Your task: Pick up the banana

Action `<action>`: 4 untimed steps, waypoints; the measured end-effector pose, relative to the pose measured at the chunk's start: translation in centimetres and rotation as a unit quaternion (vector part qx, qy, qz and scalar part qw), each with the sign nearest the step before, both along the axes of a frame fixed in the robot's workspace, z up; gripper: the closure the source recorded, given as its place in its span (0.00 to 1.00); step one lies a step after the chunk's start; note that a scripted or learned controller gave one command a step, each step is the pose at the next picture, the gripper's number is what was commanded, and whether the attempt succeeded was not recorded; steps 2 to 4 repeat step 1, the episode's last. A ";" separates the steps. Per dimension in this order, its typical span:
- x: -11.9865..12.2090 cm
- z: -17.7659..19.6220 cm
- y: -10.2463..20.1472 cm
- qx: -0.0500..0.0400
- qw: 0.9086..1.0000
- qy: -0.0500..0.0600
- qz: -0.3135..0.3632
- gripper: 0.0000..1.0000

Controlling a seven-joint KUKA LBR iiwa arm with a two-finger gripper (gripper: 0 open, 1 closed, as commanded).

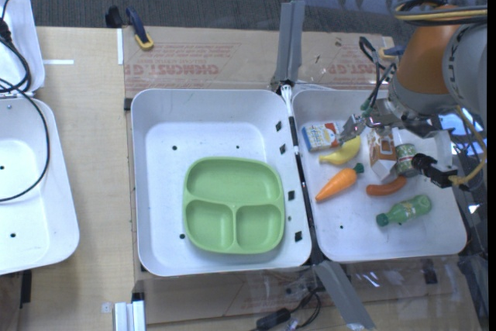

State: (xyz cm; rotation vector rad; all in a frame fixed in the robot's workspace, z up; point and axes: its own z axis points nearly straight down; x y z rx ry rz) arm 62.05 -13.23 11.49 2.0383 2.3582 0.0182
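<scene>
Banana in right bin, green tray in left bin, hand state unclear

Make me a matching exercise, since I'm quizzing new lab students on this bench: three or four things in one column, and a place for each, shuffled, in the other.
Things:
1. green three-compartment plastic plate
2. yellow toy banana
3. green plastic bottle
4. orange toy carrot

Places:
A. right bin, lying near its front right corner
B. right bin, just in front of the banana
C. left bin, on its floor
D. right bin, beside the small blue-and-white carton

Pairs: 1-C, 2-D, 3-A, 4-B
</scene>
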 end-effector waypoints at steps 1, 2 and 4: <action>0.2 1.1 -0.1 -0.001 1.000 -0.003 0.000 1.00; 0.2 1.1 -0.1 -0.001 1.000 -0.003 0.000 1.00; 0.2 1.1 -0.1 -0.001 1.000 -0.003 0.000 1.00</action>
